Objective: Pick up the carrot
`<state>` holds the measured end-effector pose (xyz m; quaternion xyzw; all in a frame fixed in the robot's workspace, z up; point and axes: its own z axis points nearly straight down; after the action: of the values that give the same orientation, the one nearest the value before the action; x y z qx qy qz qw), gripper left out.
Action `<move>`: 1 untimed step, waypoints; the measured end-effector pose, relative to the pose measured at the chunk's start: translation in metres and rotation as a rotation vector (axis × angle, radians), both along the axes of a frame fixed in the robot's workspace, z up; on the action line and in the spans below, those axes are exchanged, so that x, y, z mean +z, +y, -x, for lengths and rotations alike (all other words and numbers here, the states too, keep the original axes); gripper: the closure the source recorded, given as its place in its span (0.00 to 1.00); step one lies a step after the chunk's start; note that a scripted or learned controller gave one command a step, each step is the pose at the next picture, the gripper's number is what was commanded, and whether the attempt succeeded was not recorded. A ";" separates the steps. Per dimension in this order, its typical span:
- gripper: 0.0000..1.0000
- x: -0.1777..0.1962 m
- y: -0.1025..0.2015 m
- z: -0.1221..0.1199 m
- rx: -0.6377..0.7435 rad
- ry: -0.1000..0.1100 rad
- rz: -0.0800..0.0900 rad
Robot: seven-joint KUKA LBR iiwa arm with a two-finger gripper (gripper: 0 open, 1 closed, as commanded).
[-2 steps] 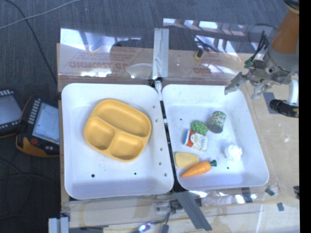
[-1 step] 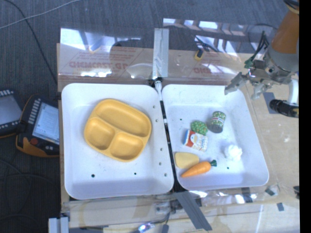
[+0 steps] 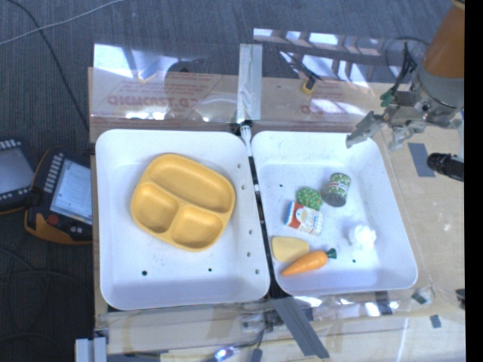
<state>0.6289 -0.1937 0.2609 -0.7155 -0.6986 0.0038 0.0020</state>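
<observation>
The orange carrot (image 3: 306,263) with a green top lies near the front edge of the right bin (image 3: 392,270), its tip pointing left. My gripper (image 3: 374,137) hangs over the far right corner of that bin, well behind the carrot. Its two fingers stand spread apart with nothing between them. The orange-banded arm comes in from the upper right.
Touching the carrot's left end is a yellow wedge (image 3: 289,246). Behind them lie a red and white carton (image 3: 304,218), a green round item (image 3: 308,197), a small can (image 3: 337,188) and a white crumpled piece (image 3: 363,236). A yellow divided plate (image 3: 183,200) sits in the left bin (image 3: 121,270).
</observation>
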 end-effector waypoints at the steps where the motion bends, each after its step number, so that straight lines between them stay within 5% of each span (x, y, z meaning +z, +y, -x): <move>1: 0.00 0.000 0.000 0.000 0.000 0.000 0.000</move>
<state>0.6288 -0.1937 0.2608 -0.7155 -0.6986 0.0038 0.0021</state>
